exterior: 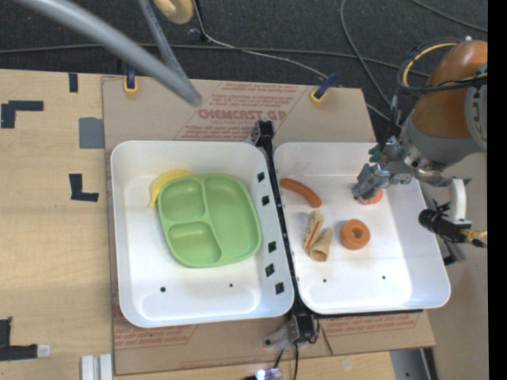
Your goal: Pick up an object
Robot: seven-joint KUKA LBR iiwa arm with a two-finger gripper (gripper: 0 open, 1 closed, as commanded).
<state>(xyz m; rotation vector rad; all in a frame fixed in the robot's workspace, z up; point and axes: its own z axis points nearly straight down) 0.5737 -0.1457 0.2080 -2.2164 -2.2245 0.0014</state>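
Note:
My gripper [370,185] is low over the right bin [396,287], near its far right side. Just beneath its tip a small orange-red object [373,199] peeks out, mostly hidden by the gripper; whether it is gripped cannot be told. An orange ring-shaped donut [355,234] lies a little in front of the gripper. Left of that sits a tan wrap or cone-like toy food [318,237], and a red-orange sausage [301,191] lies toward the bin's far left.
The left bin [142,291] holds a green divided plate [210,218] with a yellow piece [165,183] sticking out from under its far left edge. Black clips [269,204] line the seam between the bins. Cables [372,46] run behind the bench.

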